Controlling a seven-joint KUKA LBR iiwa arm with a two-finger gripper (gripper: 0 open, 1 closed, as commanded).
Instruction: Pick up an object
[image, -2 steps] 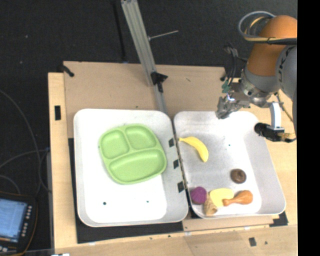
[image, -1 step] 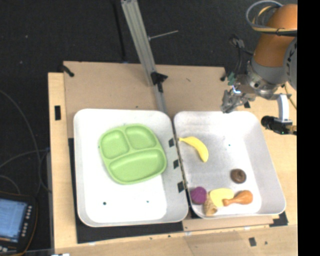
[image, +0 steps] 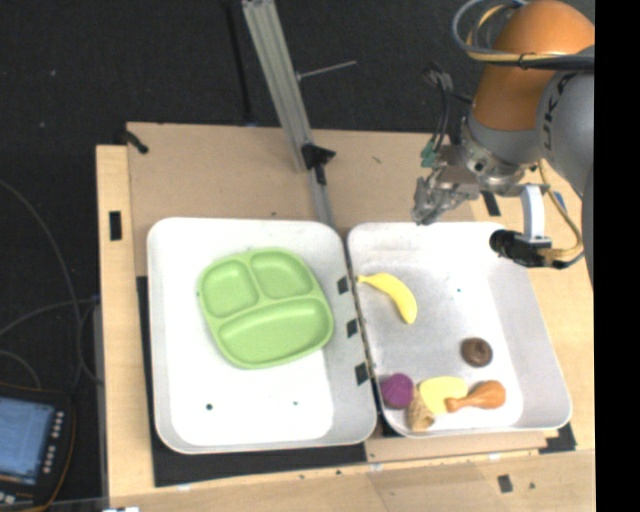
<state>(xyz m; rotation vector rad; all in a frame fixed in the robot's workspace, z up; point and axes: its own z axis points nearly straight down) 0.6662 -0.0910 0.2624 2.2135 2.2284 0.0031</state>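
The right bin (image: 520, 300) holds a yellow banana (image: 392, 294) near its left wall, a brown doughnut (image: 476, 351), a purple round fruit (image: 397, 389), a pale yellow piece (image: 438, 391) and an orange-brown drumstick-shaped toy (image: 478, 398) along the front. My gripper (image: 430, 207) hangs over the bin's back rim, well above and behind the banana, with nothing seen between its fingers.
The left bin (image: 180, 400) carries a green divided plate (image: 264, 306). A slanted metal pole (image: 285, 90) rises behind the bins. A black fitting (image: 518, 245) sits at the right bin's back right corner. A screen (image: 30, 440) lies at the lower left.
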